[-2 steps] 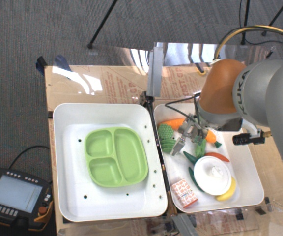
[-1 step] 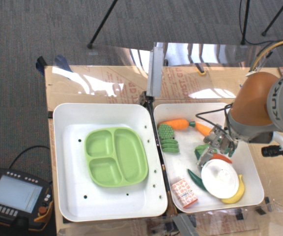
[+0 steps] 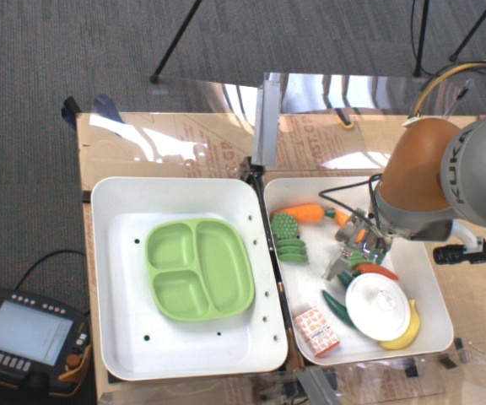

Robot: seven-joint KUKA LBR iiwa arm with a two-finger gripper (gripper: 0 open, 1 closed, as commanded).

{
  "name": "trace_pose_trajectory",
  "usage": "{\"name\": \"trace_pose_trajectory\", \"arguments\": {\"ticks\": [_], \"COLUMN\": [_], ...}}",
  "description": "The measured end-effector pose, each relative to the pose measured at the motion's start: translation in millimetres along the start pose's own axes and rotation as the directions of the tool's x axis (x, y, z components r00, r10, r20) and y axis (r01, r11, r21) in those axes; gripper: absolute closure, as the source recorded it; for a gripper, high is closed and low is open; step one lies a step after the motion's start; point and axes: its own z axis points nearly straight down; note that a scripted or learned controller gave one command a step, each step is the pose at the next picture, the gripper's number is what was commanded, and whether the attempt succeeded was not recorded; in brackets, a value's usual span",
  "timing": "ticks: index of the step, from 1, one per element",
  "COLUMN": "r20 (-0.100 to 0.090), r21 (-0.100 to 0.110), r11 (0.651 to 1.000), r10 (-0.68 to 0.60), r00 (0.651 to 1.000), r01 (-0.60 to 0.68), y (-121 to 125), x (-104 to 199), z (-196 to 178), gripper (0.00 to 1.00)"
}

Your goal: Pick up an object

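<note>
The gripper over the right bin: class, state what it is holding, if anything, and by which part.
Cannot be told. The gripper hangs low among the toys in the right bin, and nothing is visibly between its fingers.

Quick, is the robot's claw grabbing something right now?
Claw: low over the right bin, by the white lid and toy veggies; whether it's open, closed or gripping anything can't be told.
</note>
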Motion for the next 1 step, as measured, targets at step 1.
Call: {"name": "trace_pose_trajectory", "arguments": {"ticks": [1], "r20": [0.002], "r21": [-0.001], "r11": [1.000], "r10": [-0.004], "r00": [1.000], "r01": [0.004], "y": [0.9], "x": [-0.6], "z": [-10.6], "gripper": [1.00]}}
